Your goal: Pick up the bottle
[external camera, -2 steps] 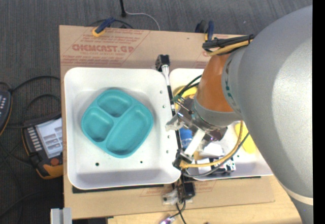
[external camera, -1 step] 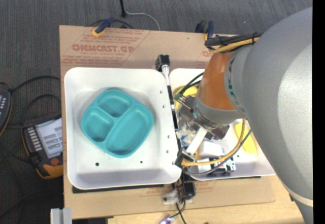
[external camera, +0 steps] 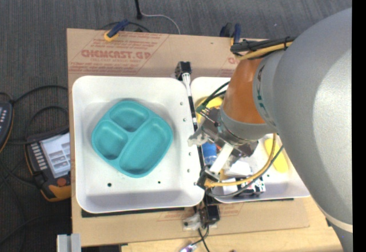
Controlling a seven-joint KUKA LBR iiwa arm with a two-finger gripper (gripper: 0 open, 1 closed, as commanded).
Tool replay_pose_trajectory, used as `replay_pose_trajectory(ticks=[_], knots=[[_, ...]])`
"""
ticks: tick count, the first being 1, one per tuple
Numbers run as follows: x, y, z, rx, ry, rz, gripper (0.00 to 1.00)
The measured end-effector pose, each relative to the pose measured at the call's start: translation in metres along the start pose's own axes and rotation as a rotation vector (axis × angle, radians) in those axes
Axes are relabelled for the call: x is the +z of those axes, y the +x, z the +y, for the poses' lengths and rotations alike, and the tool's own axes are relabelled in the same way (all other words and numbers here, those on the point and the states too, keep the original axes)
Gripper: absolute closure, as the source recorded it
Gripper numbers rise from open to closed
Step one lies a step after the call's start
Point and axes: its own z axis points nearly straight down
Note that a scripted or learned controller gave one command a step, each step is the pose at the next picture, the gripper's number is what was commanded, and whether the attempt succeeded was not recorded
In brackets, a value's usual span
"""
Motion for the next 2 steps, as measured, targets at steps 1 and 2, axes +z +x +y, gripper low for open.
replay_pose_trajectory(ticks=[1,2], knots=[[-0.0092,-0.0002,-0.0001,-0.001,0.002,-0.002,1.00],[-0.0092,-0.0004,0.0000,-0.001,0.001,-0.003,0.00]])
